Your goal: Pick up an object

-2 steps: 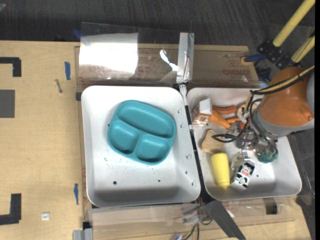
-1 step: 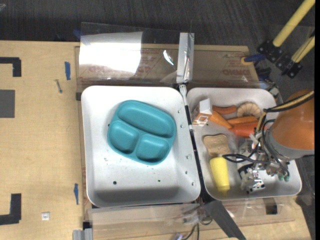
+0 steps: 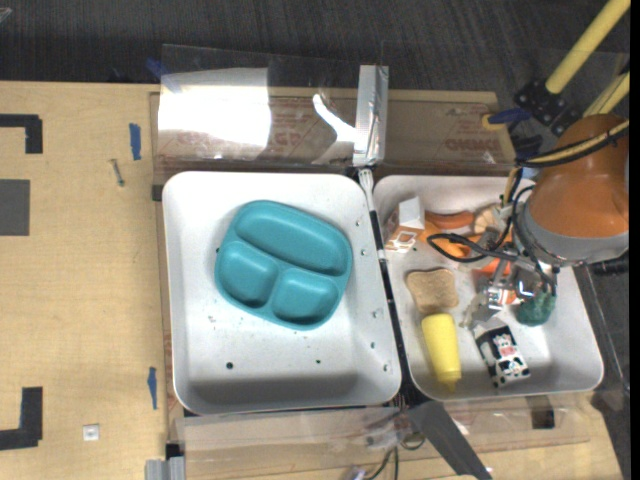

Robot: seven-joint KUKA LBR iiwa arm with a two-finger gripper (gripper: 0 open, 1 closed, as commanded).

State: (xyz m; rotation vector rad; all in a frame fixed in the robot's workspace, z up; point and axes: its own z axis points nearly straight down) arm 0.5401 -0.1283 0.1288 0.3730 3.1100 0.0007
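My gripper (image 3: 497,296) hung low inside the right bin (image 3: 590,363), up and to the right of the yellow cylinder (image 3: 441,346), with my orange band (image 3: 582,183) bulking further up and right of it, over that bin's far corner. Whether the gripper was open, closed or clamped on anything I could not tell, since its tip was lost among metal parts, cables and clutter. The yellow cylinder itself lay on the bin floor with its long side running toward the near wall, apart from the gripper. Just above the cylinder sat a brown slice of toast (image 3: 432,288), flat and nearly touching the cylinder's top end. To the cylinder's right, near it but not touching, lay a small black-and-white object (image 3: 503,356), directly below my gripper. Further right of the cylinder, past the gripper, a dark green object (image 3: 537,308) showed — close against my wrist hardware, and I could not say whether they touched. Up from the cylinder, beyond the toast, an orange-handled item (image 3: 455,246) lay across the floor, and higher still a small white box (image 3: 409,212) rested near the bin's far wall. Well to the cylinder's left, across the shared rims, the left bin (image 3: 180,268) held a teal divided plate (image 3: 285,263) — lying flat near that bin's middle, its three compartments facing up.
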